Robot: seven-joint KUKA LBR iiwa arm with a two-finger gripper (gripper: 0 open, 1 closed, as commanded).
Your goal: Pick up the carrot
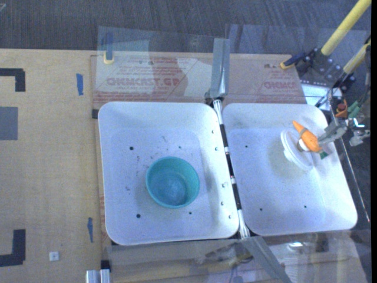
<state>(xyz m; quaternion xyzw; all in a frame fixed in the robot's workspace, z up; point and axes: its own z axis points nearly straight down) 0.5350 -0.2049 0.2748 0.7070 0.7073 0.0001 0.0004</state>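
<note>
Carrot (307, 138) pinched in gripper (323, 139) over right bin (294, 208); wooden bench (47, 175); dark floor (177, 5).

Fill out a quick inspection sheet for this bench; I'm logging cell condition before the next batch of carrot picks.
Surface: wooden bench bearing two shallow white bins, left bin and right bin, side by side.
Job's things: carrot in the right bin's far right part, lying on a clear plastic lid.
Clutter: teal bowl upright in the left bin; dark specks on that bin's floor.
Grippers: gripper at the right bin's right rim, next to the carrot; finger state unclear.
Cables: nothing seen.
Surroundings: blue tape marks and black markings on the bench; yellow poles at upper right.
</note>
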